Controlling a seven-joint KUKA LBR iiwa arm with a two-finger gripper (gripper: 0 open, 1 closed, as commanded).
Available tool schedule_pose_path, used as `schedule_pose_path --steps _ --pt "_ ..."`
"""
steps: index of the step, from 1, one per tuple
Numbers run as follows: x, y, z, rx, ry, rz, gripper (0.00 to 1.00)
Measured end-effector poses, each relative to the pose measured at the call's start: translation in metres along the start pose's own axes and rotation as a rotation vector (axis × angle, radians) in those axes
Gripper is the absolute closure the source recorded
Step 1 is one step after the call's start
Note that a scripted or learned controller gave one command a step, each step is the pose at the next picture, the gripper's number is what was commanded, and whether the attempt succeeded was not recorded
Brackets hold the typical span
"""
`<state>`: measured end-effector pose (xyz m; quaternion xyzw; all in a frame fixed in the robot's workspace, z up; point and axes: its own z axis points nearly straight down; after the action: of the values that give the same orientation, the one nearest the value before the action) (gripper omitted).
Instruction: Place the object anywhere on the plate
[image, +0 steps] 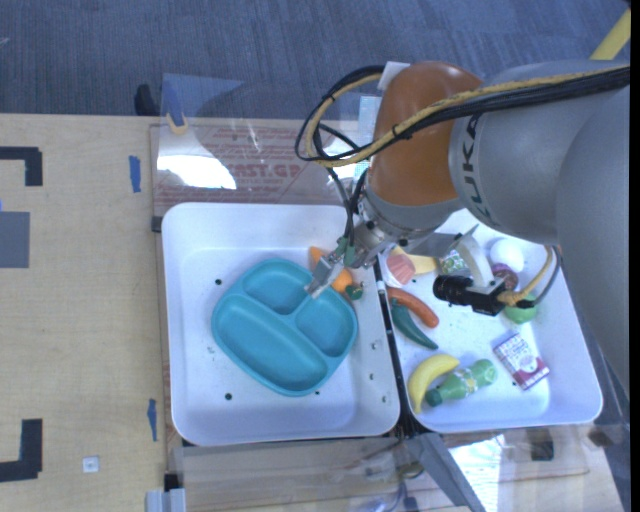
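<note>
1. Presently, one orange object (338, 272), carrot-like, lies at the upper right rim of the one teal plate (284, 338) in the left bin (190, 330).
2. One arm (520, 140) reaches in from the right, wrist slanted down-left.
3. One gripper (328, 272): fingers close about the orange object; grasp uncertain.
4. Bins: two.

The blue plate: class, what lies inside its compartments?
The blue plate shows bare compartments. The gripper hovers over its upper right rim beside an orange object; anything beneath them is hidden.
</note>
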<state>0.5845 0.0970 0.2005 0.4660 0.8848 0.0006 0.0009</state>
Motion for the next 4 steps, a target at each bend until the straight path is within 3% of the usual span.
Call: schedule_pose_path --steps 1,2,3,4 --pt "-0.001 0.001 -0.011 -0.005 -0.002 -0.001 1.00" --pt "0.063 0.009 0.052 0.005 0.004 -0.115 1.00" --pt "0.042 0.081 0.104 -0.005 -0.002 -0.306 1.00" --pt "0.048 0.129 0.106 -0.011 -0.009 -0.604 1.00"
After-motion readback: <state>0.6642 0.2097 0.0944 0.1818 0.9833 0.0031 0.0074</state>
